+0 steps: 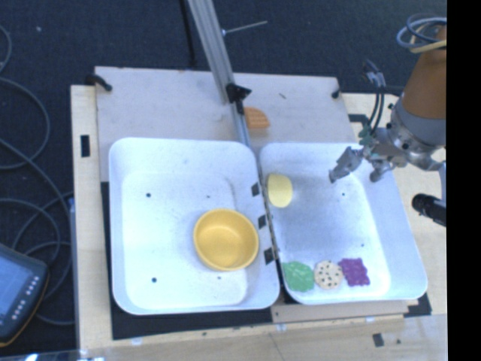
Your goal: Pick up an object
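The nearest thing to pick up is the pale yellow round piece (279, 190), lying flat in the right bin (391, 224) at about nine o'clock, just beside the wall it shares with the left bin (143, 171). Down at six o'clock in the same bin sit three small things in a row, close together: a green lump (299, 275), a spotted cookie (328, 274) and a purple piece (354, 271). The left bin has a yellow bowl (225, 239) in it, toward its five o'clock corner. The hand (361, 165) hangs over the right bin near one o'clock, with its two fingers spread apart and nothing between them. I think the step now is getting the hand over one thing and going down on it. To do that well, it should move toward nine o'clock until it is right above the yellow piece, then drop straight down with one finger on each side. The wall is very close, so a finger could bump it. The three in the row look harder, as they sit so near each other. An orange thing (256, 119) lies on the bench (165, 100) behind the bins, by the metal pole (214, 43).
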Controlling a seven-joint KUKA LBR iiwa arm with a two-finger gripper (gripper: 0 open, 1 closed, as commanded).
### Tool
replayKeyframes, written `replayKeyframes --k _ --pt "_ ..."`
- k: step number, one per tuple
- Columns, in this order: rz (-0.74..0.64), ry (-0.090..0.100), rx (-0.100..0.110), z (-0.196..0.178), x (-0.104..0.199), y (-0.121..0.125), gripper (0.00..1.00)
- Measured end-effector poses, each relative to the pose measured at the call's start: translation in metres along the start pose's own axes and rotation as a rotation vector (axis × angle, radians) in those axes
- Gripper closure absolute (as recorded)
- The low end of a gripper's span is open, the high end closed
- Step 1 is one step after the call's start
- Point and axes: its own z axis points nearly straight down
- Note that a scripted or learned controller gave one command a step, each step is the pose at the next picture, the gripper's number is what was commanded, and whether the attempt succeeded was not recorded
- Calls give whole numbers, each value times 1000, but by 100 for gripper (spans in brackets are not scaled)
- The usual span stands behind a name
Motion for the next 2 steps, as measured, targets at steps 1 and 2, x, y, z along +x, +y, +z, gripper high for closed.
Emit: replayKeyframes --k 1,2 --pt "1 0 0 0 0 0 0" --pt "4 -1 4 44 -1 -6 0"
